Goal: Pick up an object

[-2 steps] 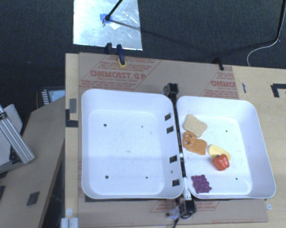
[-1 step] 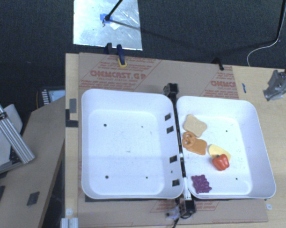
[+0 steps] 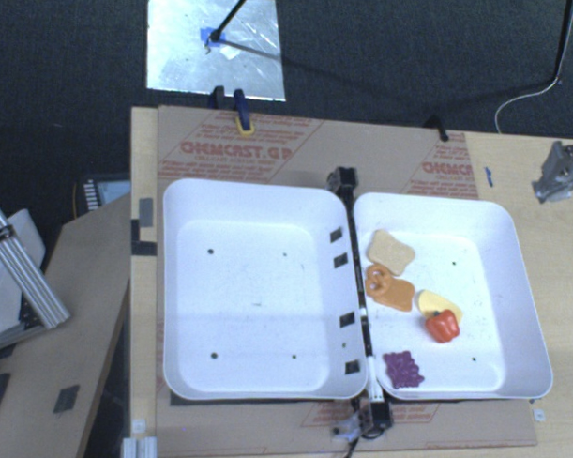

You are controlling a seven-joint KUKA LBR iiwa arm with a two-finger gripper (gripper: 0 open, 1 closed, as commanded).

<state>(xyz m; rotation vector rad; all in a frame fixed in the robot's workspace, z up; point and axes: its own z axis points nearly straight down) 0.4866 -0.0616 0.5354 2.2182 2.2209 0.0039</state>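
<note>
Dark carpet fills the background behind our worktop, which is a tan board with red lettering printed across it. On it we've got two shallow white bins side by side, touching along a row of black clips down the middle. Our left bin has just a few dark specks on its floor. Our right bin holds all the toy food, bunched toward its left half.

Up top on the carpet sits a shiny metal sheet with a thin rod crossing it. Off at the left edge we see a silver aluminium rail leaning diagonally.

Biggest of the pieces is a tan bread slice, lying flat near the clips. Touching it just below is an orange pretzel. Right of that a yellow piece sits partly under a red pepper with a green stem. A purple grape bunch lies apart, near the front wall.

Our pincer hangs at the far right edge, outside the bins, well apart from the food. It's blurry, so we can't tell how it's set.
</note>
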